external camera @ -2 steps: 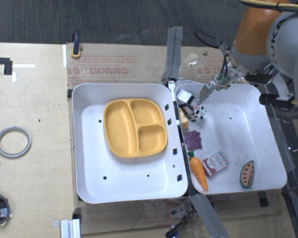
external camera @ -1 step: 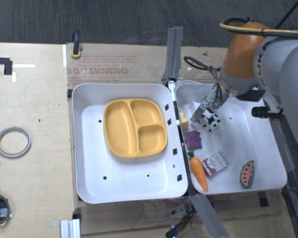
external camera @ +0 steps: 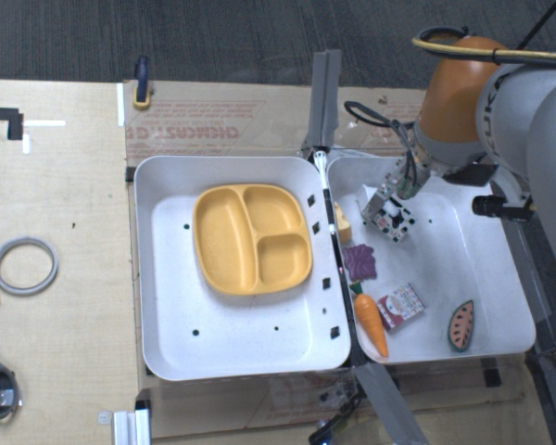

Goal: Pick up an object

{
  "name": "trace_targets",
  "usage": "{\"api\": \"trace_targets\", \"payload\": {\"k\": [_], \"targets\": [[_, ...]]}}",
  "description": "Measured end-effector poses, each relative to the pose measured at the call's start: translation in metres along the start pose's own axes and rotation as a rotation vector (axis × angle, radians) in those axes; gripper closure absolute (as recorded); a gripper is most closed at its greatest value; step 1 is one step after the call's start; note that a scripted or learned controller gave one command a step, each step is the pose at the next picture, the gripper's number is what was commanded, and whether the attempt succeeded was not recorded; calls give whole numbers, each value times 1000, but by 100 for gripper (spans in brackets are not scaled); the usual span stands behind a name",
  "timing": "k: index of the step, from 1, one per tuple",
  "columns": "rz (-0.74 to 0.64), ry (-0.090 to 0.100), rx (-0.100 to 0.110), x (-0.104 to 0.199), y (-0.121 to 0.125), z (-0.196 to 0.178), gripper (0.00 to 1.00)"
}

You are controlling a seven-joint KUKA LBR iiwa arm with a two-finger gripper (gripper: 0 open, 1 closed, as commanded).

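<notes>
Nearest us, along the front edge of the right bin [external camera: 514, 341], lie the candidates for picking: a carrot [external camera: 371, 324] by the front-left corner, a small pink packet [external camera: 400, 305] just beside it, and a watermelon slice [external camera: 461, 325] toward the front-right corner. A little farther back, against the bin's left wall, we see a purple piece [external camera: 360, 261] and, beyond it, a pale yellow block [external camera: 341, 223]. All five rest on the bin floor, so we judge that nothing has been lifted yet.

Farther still, over the back half of the same bin, the tool [external camera: 389, 217] hangs on the end of the arm, well apart from the front row and nearer the yellow block and purple piece. We cannot tell whether it is released or clenched, and we see nothing held in it.

The left bin [external camera: 157, 323] carries a yellow divided plate [external camera: 253, 238] near its back-right corner.

By our reading the pick is wholly ahead: descend, close, lift.
</notes>
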State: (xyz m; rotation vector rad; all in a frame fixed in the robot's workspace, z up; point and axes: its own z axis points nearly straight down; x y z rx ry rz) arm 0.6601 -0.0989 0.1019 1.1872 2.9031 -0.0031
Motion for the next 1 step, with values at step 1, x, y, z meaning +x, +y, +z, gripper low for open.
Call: {"api": "trace_targets", "payload": {"k": [1], "targets": [[957,4,6,40,0,-89,100]]}}
